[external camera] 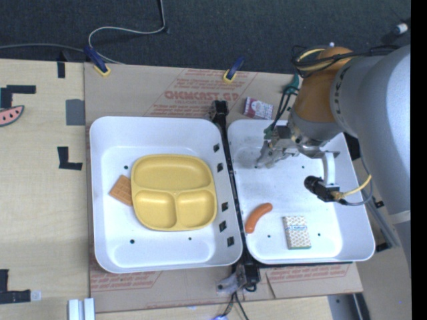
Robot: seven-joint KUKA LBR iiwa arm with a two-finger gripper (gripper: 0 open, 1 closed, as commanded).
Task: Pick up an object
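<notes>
Right bin's (347, 249) floor lies open around sausage (258, 217) and box (297, 232).

The yellow divided plate (175, 191) covers most of the tan cracker (121, 190), leaving one corner showing at its left. The claw (268, 159) is too blurred to tell how its fingers stand. The small card box (297, 232) carries print too small to read.
</notes>
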